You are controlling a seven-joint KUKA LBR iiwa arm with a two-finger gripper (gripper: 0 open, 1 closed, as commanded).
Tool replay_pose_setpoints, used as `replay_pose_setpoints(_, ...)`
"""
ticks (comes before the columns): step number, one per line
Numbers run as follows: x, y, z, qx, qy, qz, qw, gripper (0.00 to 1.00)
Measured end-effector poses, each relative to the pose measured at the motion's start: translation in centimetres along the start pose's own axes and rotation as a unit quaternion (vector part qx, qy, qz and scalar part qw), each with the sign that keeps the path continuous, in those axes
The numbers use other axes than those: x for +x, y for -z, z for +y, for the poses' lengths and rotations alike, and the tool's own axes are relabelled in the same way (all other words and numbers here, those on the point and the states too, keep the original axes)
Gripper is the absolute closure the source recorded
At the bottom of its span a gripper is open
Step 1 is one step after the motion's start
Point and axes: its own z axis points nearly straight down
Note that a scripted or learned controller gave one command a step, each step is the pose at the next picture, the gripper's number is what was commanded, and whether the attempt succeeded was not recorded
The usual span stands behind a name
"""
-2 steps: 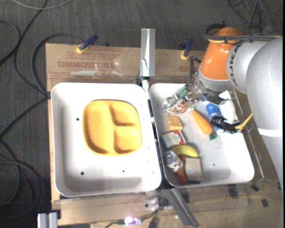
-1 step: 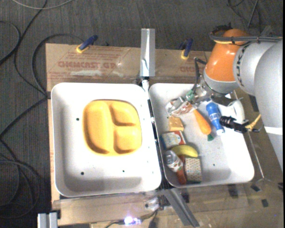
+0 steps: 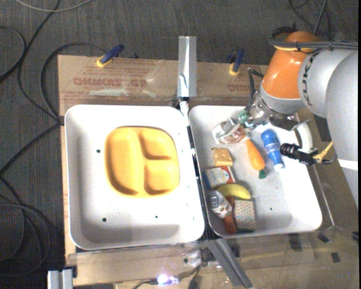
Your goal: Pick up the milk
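End effector sits over a crumpled packet in the right bin, its grip impossible to judge.

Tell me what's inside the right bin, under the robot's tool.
Under the tool lies a crumpled wrapper. Further along the right bin: a blue bottle, carrot, small carton, banana. What the wrapper covers is hidden.

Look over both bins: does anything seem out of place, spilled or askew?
No spill or damage stands out. The yellow tray sits slightly askew in the left bin. In the right bin, the carrot, blue bottle and banana lie jumbled.
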Motion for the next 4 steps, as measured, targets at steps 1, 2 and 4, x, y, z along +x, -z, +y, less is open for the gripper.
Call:
replay_pose_setpoints(1,-2.7,1.7,-0.3,0.016,0.038,0.005,0.9991,1.00)
replay_pose_setpoints(2,-2.7,1.7,-0.3,0.016,0.038,0.005,0.9991,0.00)
replay_pose_setpoints(4,-1.7,-3.0,0.7,0.017,0.121,0.006,0.9925,0.00)
